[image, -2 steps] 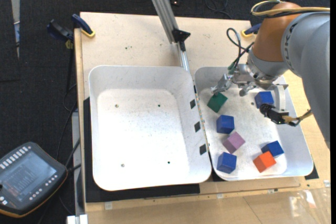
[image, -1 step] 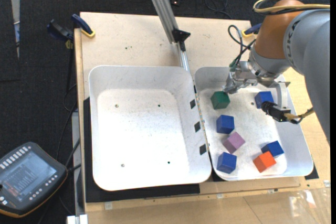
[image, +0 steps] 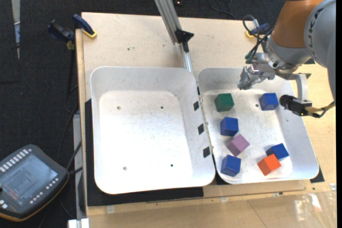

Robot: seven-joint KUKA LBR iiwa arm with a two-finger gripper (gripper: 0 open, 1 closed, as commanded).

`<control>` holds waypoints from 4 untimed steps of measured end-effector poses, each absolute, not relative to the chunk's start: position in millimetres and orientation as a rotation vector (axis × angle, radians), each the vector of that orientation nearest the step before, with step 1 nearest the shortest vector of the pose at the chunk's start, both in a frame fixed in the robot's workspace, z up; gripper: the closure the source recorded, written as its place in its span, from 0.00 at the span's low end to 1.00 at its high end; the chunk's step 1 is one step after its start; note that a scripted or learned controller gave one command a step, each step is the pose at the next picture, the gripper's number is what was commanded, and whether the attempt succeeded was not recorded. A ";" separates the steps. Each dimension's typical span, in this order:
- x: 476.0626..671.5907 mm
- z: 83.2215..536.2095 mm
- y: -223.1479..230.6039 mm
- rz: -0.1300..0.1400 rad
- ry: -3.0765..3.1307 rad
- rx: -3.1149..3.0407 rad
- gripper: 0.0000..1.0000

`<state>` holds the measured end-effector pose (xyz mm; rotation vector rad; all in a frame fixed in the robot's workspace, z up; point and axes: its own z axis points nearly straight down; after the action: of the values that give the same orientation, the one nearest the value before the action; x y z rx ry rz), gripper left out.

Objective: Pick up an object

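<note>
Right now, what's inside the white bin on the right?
The right bin holds seven blocks: a green block, four blue ones, a purple block and an orange block. The arm covers the bin's far corner, so anything there is hidden.

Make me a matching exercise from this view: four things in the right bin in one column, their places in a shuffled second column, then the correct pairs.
Things
1. green cube
2. orange cube
3. purple cube
4. gripper

Places
A. near the middle of the right bin, between two blue cubes
B. over the bin's far end, above and to the right of the green cube in the picture
C. near corner of the bin, right beside a blue cube
D. far part of the bin, close to the divide with the left bin

Pairs: 1-D, 2-C, 3-A, 4-B
</note>
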<state>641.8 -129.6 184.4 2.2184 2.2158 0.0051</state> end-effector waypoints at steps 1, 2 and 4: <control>638.7 230.9 -123.7 0.006 2.220 2.214 1.00; 640.1 269.5 -123.6 0.006 2.220 2.214 1.00; 648.7 253.3 -26.7 0.001 2.232 2.214 1.00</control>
<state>648.7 -26.7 253.3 2.2138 2.2317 0.0007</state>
